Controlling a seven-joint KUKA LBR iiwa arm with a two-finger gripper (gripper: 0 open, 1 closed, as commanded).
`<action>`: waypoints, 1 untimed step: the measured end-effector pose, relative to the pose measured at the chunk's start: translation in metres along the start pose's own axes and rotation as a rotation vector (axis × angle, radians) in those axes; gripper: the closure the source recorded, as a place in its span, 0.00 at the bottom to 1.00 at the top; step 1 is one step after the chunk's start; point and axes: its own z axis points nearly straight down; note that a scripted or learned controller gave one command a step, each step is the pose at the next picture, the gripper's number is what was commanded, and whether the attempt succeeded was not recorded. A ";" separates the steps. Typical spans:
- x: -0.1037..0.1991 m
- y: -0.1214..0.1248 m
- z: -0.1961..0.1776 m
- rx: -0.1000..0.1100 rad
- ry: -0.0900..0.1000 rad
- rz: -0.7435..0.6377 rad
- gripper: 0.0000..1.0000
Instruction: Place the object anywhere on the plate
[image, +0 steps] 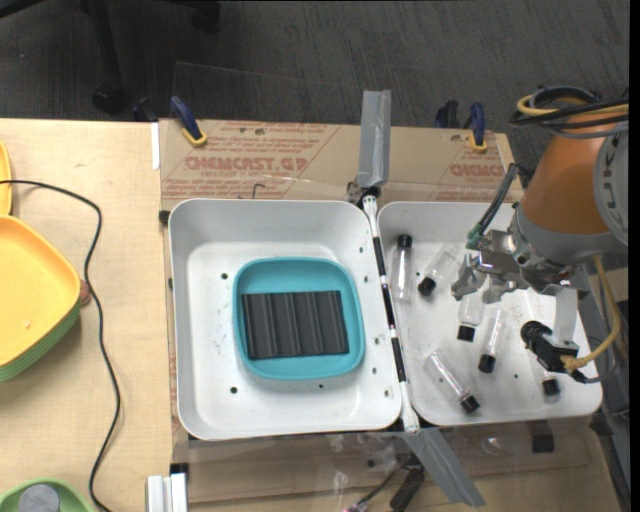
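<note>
Overhead slanted view of a wooden tabletop (110, 330) carrying two shallow white bins side by side. Left bin (195, 300) holds a teal plate (297, 370) with rounded corners, sitting roughly in the middle of the bin floor; its centre is a dark grey ribbed panel. Nothing rests on the plate.

Right bin (580, 398) holds several small clear vials with black caps, scattered and lying on their sides. One vial (401, 265) lies near the bin's left wall, cap pointing toward the far edge. Another vial (451, 382) lies tilted near the front of the bin. A third vial (491, 341) sits just below the claw, and a short vial (434, 274) lies between the first one and the claw. More vials lie toward the right side, partly hidden by the arm.

Grey robot arm (570, 195) with an orange band enters from the right and hangs over the right bin. Its claw (483, 283) sits low among the vials in the middle of that bin. Whether the claw is apart, together or clamped on a vial cannot be told; metal parts and clutter blur together there.

Yellow dish (30, 300) sits at the far left edge of the tabletop, with a black cable (100, 300) looping beside it. Brown cardboard (260, 160) lies behind the bins.
</note>
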 end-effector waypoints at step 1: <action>0.000 0.000 0.000 0.000 0.000 0.000 0.00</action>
